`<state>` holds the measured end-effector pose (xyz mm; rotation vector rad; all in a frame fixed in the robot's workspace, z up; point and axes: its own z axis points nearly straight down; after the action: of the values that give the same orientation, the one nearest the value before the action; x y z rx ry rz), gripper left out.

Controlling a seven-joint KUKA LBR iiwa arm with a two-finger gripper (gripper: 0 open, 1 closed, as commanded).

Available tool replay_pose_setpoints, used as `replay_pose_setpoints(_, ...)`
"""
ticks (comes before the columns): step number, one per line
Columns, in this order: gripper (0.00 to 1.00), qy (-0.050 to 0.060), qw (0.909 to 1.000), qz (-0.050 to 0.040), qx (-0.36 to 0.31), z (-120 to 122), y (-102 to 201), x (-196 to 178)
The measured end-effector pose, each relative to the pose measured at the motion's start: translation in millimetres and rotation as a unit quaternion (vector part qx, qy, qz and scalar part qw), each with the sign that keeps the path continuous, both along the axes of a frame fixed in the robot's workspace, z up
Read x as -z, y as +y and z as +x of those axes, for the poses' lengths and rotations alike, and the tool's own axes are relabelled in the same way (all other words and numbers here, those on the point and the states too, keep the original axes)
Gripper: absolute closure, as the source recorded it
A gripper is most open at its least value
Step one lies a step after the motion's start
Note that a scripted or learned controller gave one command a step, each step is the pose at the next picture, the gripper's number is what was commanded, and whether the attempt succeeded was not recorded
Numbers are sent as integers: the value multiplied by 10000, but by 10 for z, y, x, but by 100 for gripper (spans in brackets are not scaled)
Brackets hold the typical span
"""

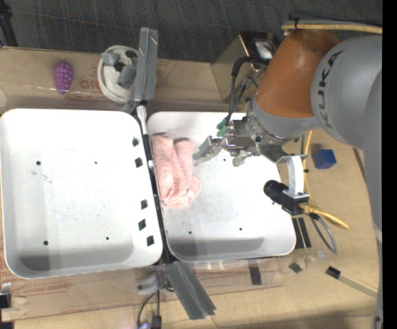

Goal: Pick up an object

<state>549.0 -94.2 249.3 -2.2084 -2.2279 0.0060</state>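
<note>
The claw hangs over the right bin, fingers apart and gripping nothing, the pink cloth at its 8 o'clock.

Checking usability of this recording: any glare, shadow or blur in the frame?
Camera view: even overhead light; both white bins are bright but keep their specks visible; soft shadows along their near walls; the pink cloth is sharp enough, the claw small and slightly soft; the arm's grey housing is blurred.
</note>
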Motion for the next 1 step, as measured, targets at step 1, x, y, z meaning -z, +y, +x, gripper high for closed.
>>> replay_pose_setpoints(1, 0, 8, 9990, 1, 452, -117, -188, 1171)
